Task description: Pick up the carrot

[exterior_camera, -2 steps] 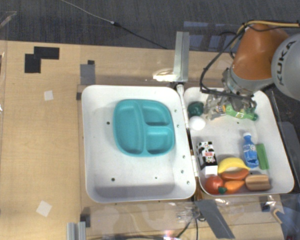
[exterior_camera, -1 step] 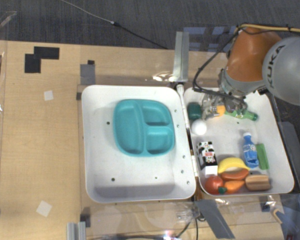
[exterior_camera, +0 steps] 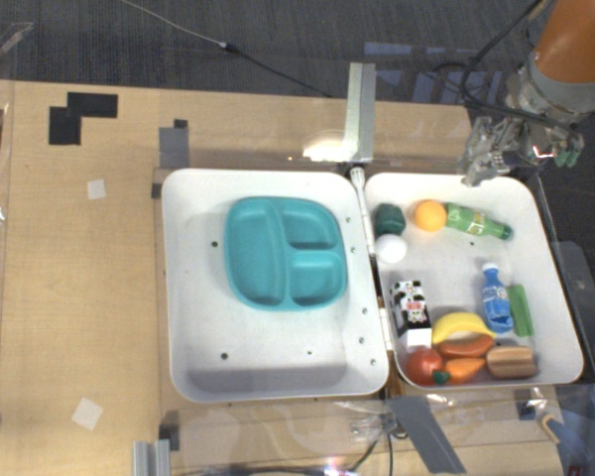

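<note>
The carrot (exterior_camera: 464,370) is a short orange piece lying at the front of the right bin (exterior_camera: 550,266). It is wedged between a red tomato (exterior_camera: 426,365) on its left and a brown bread piece (exterior_camera: 511,362) on its right, under a reddish sausage (exterior_camera: 466,345). My gripper (exterior_camera: 484,165) hangs over the back rim of the right bin, far from the carrot. Its fingers stand apart with nothing between them.
The right bin also holds a banana (exterior_camera: 459,324), a blue bottle (exterior_camera: 493,297), a green stick (exterior_camera: 519,308), a black-and-white carton (exterior_camera: 410,305), an orange (exterior_camera: 429,215), a green bottle (exterior_camera: 476,223), a dark green item (exterior_camera: 388,218) and a white ball (exterior_camera: 391,250). A teal divided plate (exterior_camera: 283,251) lies in the left bin (exterior_camera: 193,296).
</note>
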You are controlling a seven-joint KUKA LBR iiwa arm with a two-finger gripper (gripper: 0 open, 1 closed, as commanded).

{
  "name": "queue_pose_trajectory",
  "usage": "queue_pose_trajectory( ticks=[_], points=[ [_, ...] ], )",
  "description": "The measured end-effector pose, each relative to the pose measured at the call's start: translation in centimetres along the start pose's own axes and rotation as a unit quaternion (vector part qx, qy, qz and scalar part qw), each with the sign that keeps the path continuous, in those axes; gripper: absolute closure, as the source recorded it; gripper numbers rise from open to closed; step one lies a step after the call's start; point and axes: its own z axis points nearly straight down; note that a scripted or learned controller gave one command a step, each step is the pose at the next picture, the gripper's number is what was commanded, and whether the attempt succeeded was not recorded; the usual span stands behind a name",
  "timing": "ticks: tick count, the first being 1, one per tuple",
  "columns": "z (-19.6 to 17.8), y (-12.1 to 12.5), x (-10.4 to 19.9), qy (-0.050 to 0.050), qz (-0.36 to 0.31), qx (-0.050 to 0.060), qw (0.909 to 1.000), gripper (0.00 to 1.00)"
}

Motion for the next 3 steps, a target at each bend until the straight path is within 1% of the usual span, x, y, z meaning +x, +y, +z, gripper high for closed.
queue_pose_trajectory(
  ticks=[1, 2, 3],
  points=[
    [11.7, 3.2, 0.4, 0.014, 0.044, -0.006, 0.9989, 1.0],
    [12.7, 4.8, -0.1, 0.008, 0.136, -0.003, 0.9907, 1.0],
    [0.7, 6.9, 2.6, 0.001, 0.146, -0.002, 0.9893, 1.0]
  ],
)
